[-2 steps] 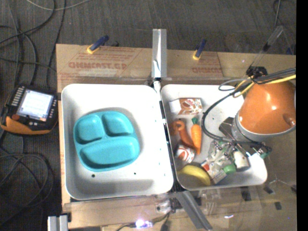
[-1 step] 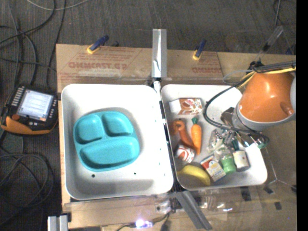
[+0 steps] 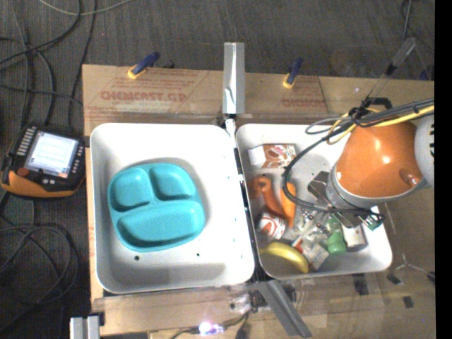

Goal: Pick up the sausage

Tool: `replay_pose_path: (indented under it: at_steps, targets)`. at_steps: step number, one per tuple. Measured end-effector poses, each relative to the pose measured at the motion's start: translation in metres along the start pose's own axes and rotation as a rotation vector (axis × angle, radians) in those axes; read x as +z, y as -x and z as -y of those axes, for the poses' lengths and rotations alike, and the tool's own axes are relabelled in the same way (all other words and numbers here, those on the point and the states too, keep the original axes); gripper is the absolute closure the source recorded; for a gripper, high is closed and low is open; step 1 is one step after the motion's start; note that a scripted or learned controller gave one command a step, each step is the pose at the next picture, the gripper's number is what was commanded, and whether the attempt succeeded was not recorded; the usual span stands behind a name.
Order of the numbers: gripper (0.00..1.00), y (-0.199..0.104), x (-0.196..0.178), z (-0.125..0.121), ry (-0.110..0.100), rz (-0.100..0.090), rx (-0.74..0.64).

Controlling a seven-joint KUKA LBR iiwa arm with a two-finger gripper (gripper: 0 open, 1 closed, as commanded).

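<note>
My gripper (image 3: 309, 230) hangs low in the right bin (image 3: 385, 260), under the orange band of the arm (image 3: 374, 161). It sits among a heap of items at the bin's front middle. A small reddish piece (image 3: 298, 244) lies right beside the gripper, between the banana and the green item; I cannot tell whether it is the sausage. Cables and the wrist hide much of the heap below.
An orange mug-like item (image 3: 272, 193), a red-and-white can (image 3: 271, 224), a yellow banana (image 3: 286, 256), a green item (image 3: 335, 243) and a printed packet (image 3: 278, 154) crowd the right bin. The left bin (image 3: 106, 267) holds a turquoise divided plate (image 3: 157, 205). A teach pendant (image 3: 46, 159) lies at far left.
</note>
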State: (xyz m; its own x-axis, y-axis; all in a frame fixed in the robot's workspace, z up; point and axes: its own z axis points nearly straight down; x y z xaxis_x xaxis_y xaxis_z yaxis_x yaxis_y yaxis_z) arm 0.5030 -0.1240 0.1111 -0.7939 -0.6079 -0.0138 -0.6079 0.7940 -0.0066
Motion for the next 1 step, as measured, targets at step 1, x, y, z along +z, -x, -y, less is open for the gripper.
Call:
replay_pose_path:
  at_steps: [1]
  targets:
    - [1.0, 0.0116, -0.0486, 0.0221, 0.009, -0.011, 0.011]
